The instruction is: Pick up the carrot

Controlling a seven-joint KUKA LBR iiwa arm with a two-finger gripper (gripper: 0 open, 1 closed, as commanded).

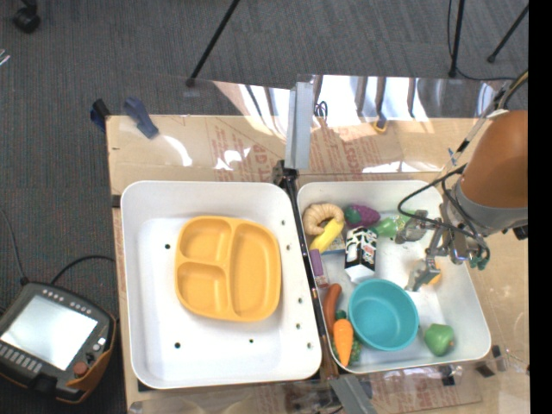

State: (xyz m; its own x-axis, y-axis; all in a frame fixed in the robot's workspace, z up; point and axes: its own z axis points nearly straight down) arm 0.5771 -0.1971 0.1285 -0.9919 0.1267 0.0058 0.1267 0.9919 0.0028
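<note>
The carrot (pixel 343 341), orange with a green top, lies along the front left edge of the right bin (pixel 470 296), pressed between the bin's wall and a teal bowl (pixel 383 314). My gripper (pixel 427 272) hangs over the right part of that bin, just up and right of the bowl. It is about a hand's width from the carrot, with the bowl between them. The grey arm with its orange band (pixel 496 162) comes in from the right.
A reddish-brown sausage-like piece (pixel 331 299) lies just behind the carrot. Farther back are a black-and-white carton (pixel 361 253), a banana (pixel 327 235), a bagel (pixel 322 215), a purple eggplant (pixel 362 215) and a green item (pixel 388 228). A green pepper (pixel 439 339) sits front right. The left bin (pixel 147 335) holds a yellow divided plate (pixel 229 267).
</note>
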